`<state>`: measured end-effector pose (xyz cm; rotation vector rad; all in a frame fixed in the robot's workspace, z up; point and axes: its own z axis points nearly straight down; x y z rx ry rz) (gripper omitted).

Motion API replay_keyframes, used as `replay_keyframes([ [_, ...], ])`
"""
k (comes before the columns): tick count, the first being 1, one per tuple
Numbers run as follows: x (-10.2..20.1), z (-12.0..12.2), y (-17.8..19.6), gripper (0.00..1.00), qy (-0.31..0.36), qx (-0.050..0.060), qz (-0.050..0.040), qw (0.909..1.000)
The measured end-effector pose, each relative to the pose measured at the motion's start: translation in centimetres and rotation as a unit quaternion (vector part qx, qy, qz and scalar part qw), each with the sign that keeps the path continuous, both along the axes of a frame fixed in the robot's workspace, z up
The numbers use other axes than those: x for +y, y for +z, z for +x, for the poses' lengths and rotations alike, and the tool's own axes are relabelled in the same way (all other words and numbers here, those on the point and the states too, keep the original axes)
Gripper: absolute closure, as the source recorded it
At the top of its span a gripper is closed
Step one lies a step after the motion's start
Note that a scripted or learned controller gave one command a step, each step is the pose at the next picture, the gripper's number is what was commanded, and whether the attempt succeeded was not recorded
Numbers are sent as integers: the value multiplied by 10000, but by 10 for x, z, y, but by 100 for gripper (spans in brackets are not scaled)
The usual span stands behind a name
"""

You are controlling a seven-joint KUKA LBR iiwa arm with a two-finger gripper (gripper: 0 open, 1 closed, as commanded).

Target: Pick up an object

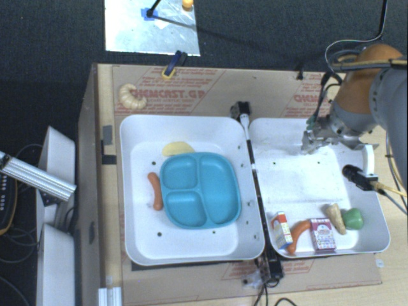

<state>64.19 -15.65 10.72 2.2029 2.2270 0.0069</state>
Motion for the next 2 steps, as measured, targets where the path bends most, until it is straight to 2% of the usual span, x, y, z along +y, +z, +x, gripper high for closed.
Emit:
replay_keyframes([
  [2, 0, 2, 22, 100, 31, -35, -12, 10000],
])
